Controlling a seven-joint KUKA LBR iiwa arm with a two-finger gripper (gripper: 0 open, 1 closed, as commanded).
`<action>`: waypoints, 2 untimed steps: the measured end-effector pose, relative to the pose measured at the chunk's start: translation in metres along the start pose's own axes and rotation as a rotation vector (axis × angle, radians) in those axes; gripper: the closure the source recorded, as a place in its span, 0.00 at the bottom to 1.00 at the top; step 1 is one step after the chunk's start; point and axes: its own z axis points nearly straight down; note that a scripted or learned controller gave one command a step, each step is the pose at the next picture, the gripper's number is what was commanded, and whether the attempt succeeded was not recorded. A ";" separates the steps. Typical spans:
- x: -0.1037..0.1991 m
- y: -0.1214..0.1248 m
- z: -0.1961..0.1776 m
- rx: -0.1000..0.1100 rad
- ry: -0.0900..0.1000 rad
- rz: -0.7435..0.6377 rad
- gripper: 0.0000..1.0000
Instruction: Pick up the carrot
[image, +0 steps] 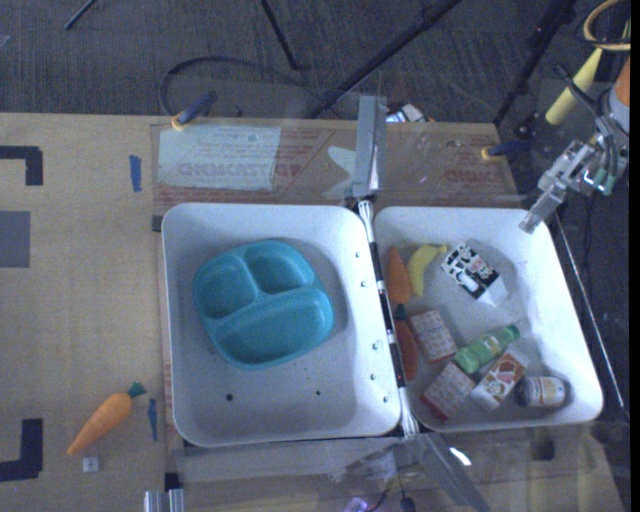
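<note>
The grey metal two-finger gripper (540, 212) hangs at the upper right of the frame, over the top right corner of the right shallow white plastic bin (575, 300). Its tips point down-left toward that corner's rim. Whether its tips are spread or closed, I cannot tell, and nothing shows between them.

A slim orange toy carrot (398, 276) lies along the right bin's left wall, just beside a yellow banana-shaped toy (428, 264). Below it along the same wall lies a darker red-orange stick-shaped toy (407, 349). The middle and lower part of this bin is crowded: a black-and-white cow-patterned carton (471, 271), a small red-patterned box (434, 334), a green plastic bottle (487, 348), two more small cartons and a small dark jar (542, 391) lie close together. The bin's upper right area, under the gripper, is bare floor.

The left white bin (190, 400) holds a blue divided plastic plate (264, 302), with bare floor around it.

A second orange toy carrot with a green top (102, 419) lies on the wooden bench (80, 300) at the lower left of the frame, outside both bins, with open surface around it.
</note>
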 end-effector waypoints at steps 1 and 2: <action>0.008 -0.007 -0.025 -0.001 -0.001 -0.402 0.00; 0.007 -0.005 -0.032 -0.001 -0.001 -0.526 0.00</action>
